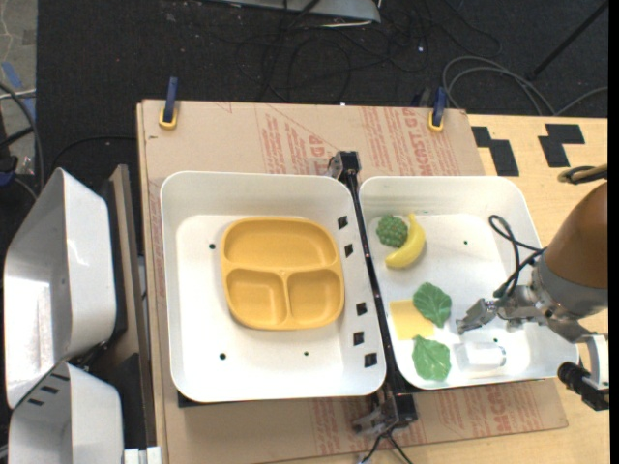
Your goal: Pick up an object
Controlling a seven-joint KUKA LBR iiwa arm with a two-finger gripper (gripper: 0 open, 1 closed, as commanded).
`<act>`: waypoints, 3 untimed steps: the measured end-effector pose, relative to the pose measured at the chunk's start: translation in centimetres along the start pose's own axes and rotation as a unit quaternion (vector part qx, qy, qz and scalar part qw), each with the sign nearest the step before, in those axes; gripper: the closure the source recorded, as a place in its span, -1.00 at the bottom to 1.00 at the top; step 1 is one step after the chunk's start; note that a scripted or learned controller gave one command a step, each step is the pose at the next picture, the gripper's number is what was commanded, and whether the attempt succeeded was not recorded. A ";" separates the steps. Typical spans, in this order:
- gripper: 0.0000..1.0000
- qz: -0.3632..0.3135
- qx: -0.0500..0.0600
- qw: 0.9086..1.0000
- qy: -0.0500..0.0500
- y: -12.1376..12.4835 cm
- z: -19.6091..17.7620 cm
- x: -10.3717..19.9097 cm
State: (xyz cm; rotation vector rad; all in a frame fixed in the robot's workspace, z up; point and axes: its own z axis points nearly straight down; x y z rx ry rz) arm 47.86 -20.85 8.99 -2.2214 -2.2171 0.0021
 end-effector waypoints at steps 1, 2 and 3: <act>1.00 0.001 -0.002 1.000 0.000 0.1 -1.2 0.0; 1.00 -0.002 -0.004 1.000 -0.002 0.1 -7.4 -0.4; 1.00 -0.002 -0.004 1.000 -0.002 -0.1 -11.9 -0.9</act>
